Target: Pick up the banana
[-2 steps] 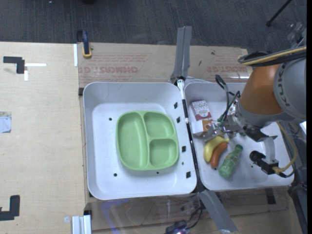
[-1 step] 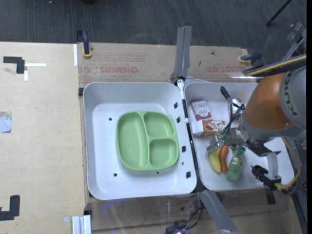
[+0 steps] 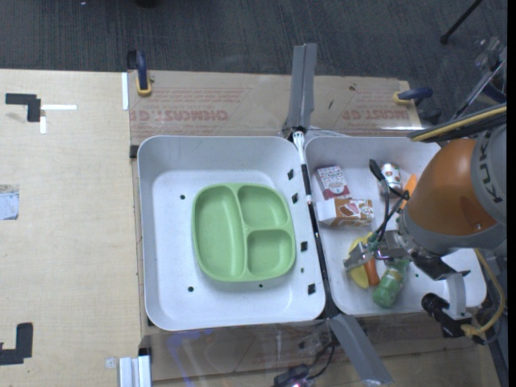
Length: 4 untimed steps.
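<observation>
The banana [image 3: 355, 276] shows as a short yellow piece in the right bin [image 3: 343, 301], near its front left, partly covered by the tool above it. My gripper [image 3: 367, 253] hangs low over that spot, just behind the banana and an orange carrot-like piece [image 3: 370, 275]. The grey arm with its orange band [image 3: 443, 192] comes in from the right and hides the bin's right half.
A green bottle-like item [image 3: 388, 289] lies right of the banana. Two small food cartons [image 3: 333, 181] [image 3: 348, 210] and a dark-handled spoon [image 3: 385, 176] sit further back. The left bin [image 3: 161, 240] holds a green divided plate [image 3: 243, 232].
</observation>
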Each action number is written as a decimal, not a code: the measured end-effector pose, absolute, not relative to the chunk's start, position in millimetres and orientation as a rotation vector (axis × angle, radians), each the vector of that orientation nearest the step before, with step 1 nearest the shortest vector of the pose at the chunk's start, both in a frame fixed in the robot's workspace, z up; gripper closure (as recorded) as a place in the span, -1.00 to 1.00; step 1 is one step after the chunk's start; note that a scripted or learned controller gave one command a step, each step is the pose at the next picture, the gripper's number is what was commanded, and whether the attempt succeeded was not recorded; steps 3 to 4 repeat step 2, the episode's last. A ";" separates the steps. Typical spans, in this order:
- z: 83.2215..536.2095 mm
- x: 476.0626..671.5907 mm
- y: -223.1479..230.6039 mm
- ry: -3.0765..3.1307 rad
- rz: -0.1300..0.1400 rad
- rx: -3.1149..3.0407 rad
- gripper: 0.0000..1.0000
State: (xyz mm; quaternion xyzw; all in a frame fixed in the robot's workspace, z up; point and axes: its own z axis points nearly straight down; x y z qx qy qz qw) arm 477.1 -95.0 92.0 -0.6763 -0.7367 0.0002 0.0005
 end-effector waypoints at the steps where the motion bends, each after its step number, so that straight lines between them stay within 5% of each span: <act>1: 102.2 477.9 -95.6 -2.312 0.000 -2.127 1.00; 2: 191.8 547.1 -32.9 -2.027 0.003 -2.400 1.00; 4: 191.8 547.1 -32.9 -2.027 0.003 -2.400 1.00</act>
